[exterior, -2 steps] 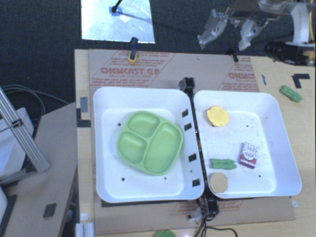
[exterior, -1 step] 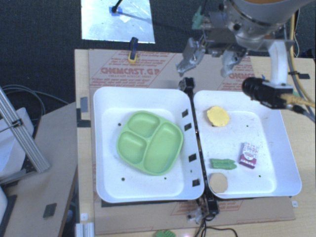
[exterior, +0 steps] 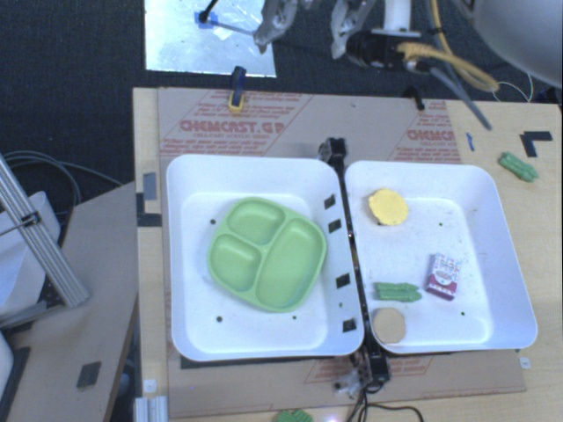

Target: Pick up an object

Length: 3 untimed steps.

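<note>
Camera view, from above at a slant. Two white bins side by side: left bin (exterior: 189,262), right bin (exterior: 493,262).

Left bin: 1 green divided plate (exterior: 266,253), three compartments, lying flat near bin centre, long axis running far-left to near-right.

Right bin, 4 things:
- 1 yellow round piece (exterior: 387,207), far-left part of bin.
- 1 red and white packet (exterior: 443,276), mid-right, long axis roughly near-to-far, slightly tilted.
- 1 green pod-like piece (exterior: 398,292), just left of packet, not quite touching, long axis left-to-right.
- 1 tan round disc (exterior: 388,325), near-left corner, close to pod's near side.

On bench outside bins: 1 more green piece (exterior: 518,166), far right, long axis far-left to near-right.

Gripper (exterior: 308,26) at top of view, well beyond bins, over dark floor beside a silver sheet (exterior: 208,20). Jaws apart, nothing between them.
</note>
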### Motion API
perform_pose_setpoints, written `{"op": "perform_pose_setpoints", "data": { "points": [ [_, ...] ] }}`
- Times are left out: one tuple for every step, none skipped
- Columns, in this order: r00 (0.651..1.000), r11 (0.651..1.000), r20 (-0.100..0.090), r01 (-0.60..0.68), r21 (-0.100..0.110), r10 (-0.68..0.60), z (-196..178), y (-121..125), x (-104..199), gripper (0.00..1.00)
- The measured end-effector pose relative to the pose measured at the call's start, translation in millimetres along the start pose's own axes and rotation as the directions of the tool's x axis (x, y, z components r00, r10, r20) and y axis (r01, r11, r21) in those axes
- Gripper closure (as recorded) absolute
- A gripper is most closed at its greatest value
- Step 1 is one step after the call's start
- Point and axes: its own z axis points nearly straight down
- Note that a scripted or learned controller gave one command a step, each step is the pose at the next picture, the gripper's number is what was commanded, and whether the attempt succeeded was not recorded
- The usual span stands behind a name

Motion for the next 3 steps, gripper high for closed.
{"op": "perform_pose_setpoints", "data": {
  "points": [
    [1.000,1.000,-0.001,0.003,0.007,-0.003,-2.9,-100.6,36.6,0.00],
    [1.000,1.000,0.002,-0.011,0.001,0.011,0.4,23.9,30.7,0.00],
    [1.000,1.000,0.001,-0.003,0.008,0.003,-1.6,-45.4,33.5,0.00]
  ]
}}
